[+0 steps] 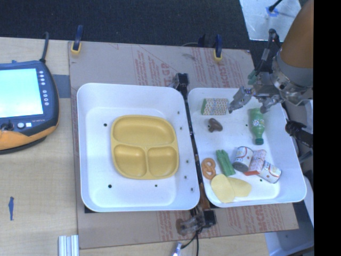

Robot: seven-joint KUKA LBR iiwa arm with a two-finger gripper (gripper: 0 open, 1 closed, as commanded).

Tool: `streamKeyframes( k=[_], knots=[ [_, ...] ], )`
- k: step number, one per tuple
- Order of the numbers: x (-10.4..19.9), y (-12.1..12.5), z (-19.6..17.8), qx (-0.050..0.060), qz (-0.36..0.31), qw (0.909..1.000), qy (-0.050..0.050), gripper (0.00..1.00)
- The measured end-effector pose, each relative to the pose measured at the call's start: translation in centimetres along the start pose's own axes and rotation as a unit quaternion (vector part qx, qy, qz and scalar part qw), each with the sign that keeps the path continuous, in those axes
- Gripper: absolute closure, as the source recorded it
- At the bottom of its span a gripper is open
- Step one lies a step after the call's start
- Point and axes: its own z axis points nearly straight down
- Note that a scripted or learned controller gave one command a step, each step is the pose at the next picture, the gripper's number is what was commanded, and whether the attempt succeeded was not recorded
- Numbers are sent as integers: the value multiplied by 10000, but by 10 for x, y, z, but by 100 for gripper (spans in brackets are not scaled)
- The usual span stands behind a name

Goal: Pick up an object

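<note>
Gripper [249, 102] fingers spread apart, holding nothing, just beside a green bottle [257, 125] lying in the right bin [290, 143]

faint red print on the cardboard sheet [154, 68], too blurred to read, no other text legible

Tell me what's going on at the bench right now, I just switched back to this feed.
The arm reaches in from the right, and its gripper hovers over the back of the right bin, open, with nothing between its fingers. Just below it lies a green bottle; a patterned sponge and a small brown piece sit to its left. Toy food and small cans lie toward the front. The left bin holds a yellow divided tray. Nothing is picked up yet.
</note>
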Motion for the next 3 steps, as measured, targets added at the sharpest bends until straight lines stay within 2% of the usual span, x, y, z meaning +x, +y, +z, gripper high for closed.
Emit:
streamKeyframes(
  k=[1,2,3],
  knots=[
    [-78,64,58,7,5,10000,-13,0],
    [-119,63,180,12,2,10000,-5,0],
    [-118,28,183,2,-5,10000,-5,0]
  ],
)
